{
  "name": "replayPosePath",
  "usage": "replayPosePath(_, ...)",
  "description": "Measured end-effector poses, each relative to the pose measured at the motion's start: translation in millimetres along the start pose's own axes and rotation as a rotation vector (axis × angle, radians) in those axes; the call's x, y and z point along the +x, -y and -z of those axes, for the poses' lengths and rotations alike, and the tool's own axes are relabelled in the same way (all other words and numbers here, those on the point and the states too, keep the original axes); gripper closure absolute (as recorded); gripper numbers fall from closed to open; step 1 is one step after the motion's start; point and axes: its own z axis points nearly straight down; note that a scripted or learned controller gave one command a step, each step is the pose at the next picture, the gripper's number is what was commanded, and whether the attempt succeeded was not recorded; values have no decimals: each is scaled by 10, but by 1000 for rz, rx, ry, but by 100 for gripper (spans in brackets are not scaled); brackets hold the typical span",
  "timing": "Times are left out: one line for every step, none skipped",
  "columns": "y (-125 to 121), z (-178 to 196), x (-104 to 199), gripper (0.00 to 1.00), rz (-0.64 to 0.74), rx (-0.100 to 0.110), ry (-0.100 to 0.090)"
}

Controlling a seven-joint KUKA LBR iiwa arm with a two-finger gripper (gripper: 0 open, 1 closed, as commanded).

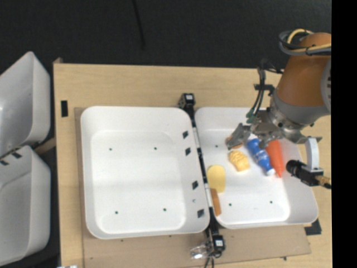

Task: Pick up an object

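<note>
Left bin point(100, 166), centre-left of frame: nothing to grab there. All candidates sit in the right bin point(301, 208), centre-right.

Left to right in that bin:
- Yellow-headed spatula point(216, 178) with brown handle, lying against the divider wall at the bin's left edge. Looks light and stiff, but flat and hard against the wall, so a poor approach. If taken, pinch across the handle.
- Small yellow lumpy piece point(239, 160), just right of the spatula, free on all sides. Probably light plastic, bumpy so decent friction. Best candidate: pinch across its short width from above.
- Blue bottle point(259, 153), lying tilted, touching or nearly touching the orange carrot-like piece point(275, 154) on its right. Both likely light, smooth, rounded, so likely to roll or slip. Grip mid-body across the long axis; tight spacing risks a finger landing on the neighbour.

Claw point(241, 137) hangs low over the bin's upper-middle, just above the yellow piece and bottle. Nothing visible between the fingers; can't tell open or closed from this angle.
</note>
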Motion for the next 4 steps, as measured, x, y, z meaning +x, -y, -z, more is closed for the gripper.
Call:
replayPosePath(-210, -1409, -422, 0, -4, 11, -1)
replayPosePath(-495, -1492, -502, 0, 2, -2, -1)
replayPosePath(-485, -1419, -511, 100, -2, 3, -3)
replayPosePath(19, -386, 605, 100, 10, -12, -5)
